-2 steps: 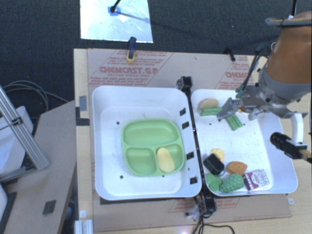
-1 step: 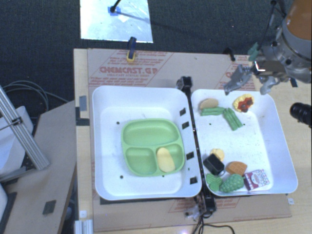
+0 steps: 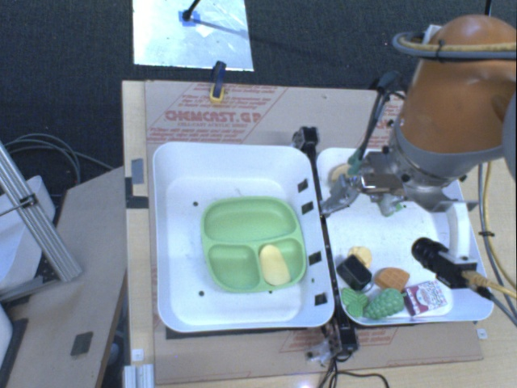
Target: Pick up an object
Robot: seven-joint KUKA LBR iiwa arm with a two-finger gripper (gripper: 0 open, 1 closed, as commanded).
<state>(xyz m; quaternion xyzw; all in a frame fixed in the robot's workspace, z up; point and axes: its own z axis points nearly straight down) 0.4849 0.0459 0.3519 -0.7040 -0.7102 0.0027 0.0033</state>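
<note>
My gripper [image 3: 342, 194] hangs low over the left edge of the right bin [image 3: 380, 234], next to the divider between the bins, with the orange-banded arm [image 3: 460, 87] above it. The right bin's front holds a black block [image 3: 354, 272], an orange-brown piece [image 3: 392, 278], a small yellow piece [image 3: 360, 255], a knobbly green toy [image 3: 384, 304] and a red-and-white packet [image 3: 426, 299]. A pale item [image 3: 339, 170] peeks out behind the gripper. In the left bin [image 3: 186, 168], a green divided plate [image 3: 242, 226] carries a yellow object [image 3: 275, 265] in its front right compartment.
A black cylinder with a yellow cable [image 3: 440, 263] sticks out over the right bin's right side. Black clips [image 3: 306, 138] mark the wall between the bins. A cardboard sheet [image 3: 218, 115] lies under both bins.
</note>
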